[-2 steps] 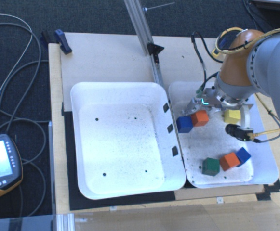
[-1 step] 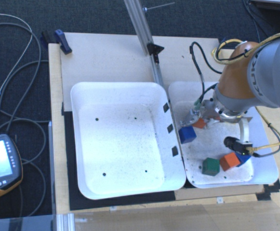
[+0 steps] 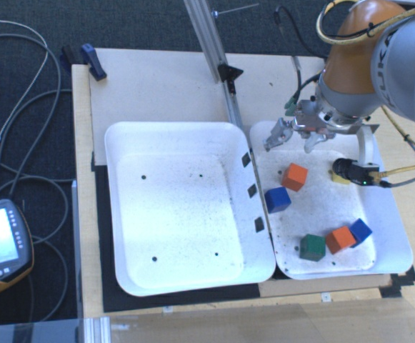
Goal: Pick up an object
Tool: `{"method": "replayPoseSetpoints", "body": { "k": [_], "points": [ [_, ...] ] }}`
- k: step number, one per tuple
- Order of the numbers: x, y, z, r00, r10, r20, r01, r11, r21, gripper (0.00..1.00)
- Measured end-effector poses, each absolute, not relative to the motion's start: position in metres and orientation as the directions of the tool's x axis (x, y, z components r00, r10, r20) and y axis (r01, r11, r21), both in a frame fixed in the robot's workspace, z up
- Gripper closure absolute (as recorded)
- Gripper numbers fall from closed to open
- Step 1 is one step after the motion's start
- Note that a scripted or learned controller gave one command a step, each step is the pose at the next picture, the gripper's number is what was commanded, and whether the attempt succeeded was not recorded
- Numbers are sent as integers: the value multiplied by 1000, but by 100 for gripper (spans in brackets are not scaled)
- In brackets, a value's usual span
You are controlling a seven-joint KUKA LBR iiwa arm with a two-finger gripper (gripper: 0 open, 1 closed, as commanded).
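Observation:
Several small blocks lie in the right bin point(image 3: 396, 243). An orange block point(image 3: 295, 176) sits near its middle, with a blue block point(image 3: 277, 199) just below and left of it. Along the near side are a green block point(image 3: 312, 247), a second orange block point(image 3: 341, 239) and a second blue block point(image 3: 361, 230), close together. My gripper point(image 3: 293, 141) hangs over the far left part of this bin, above and apart from the upper orange block. Its fingers are spread open with nothing between them.
The left bin point(image 3: 121, 191) stands beside the right one, their walls meeting near black clips point(image 3: 252, 190). A metal rail point(image 3: 207, 34) slants down to the bins' far edge. A yellow-tipped cable plug point(image 3: 353, 172) hangs over the right bin.

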State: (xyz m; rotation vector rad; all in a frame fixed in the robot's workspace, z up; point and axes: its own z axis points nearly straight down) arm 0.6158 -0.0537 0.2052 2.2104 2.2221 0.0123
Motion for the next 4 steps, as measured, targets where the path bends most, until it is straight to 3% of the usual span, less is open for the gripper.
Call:
{"method": "replayPoseSetpoints", "body": {
  "k": [1, 2, 3, 4],
  "points": [
    [571, -104, 113, 5, 1000, 1, 1000, -5, -11, 0],
    [630, -96, 99, -3, 1000, -1, 1000, 3, 3, 0],
    [591, -82, 100, 0, 1000, 2, 1000, 0, -5, 0],
    [601, -27, 205, -6, 1000, 1, 1000, 6, 10, 0]
  ]
}}
